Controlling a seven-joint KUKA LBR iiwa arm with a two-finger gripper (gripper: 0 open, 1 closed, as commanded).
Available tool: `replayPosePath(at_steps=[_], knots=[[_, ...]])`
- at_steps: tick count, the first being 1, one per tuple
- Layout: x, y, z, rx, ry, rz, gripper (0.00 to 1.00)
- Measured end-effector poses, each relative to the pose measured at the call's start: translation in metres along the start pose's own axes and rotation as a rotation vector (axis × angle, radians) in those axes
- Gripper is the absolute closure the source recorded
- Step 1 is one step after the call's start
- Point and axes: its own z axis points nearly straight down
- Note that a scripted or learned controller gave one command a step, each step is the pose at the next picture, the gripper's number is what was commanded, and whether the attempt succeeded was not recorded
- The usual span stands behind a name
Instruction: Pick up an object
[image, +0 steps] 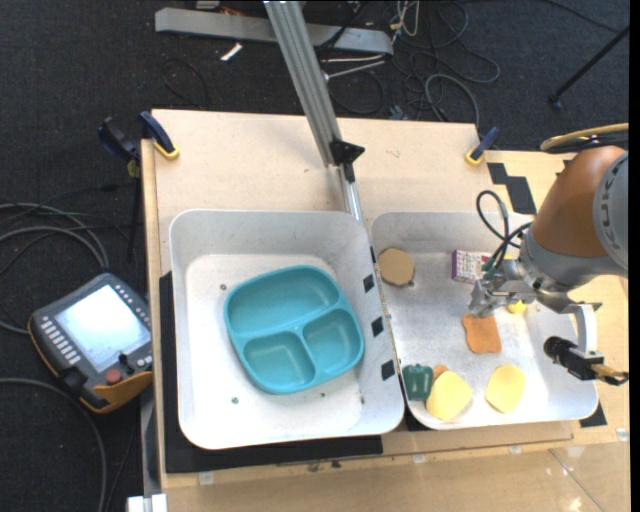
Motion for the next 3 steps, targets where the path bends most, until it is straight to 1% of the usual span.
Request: replayPosePath(at_steps=[1,2,3], knots=[[0.000,0.004,-0.043,0.001,0.001,-0.003,1.00],[0.000,0.016,-0.095,0.000,0.000,-0.004,1.00],[-0.001,0.018,-0.149,-0.001,0.000,-0.004,1.00]])
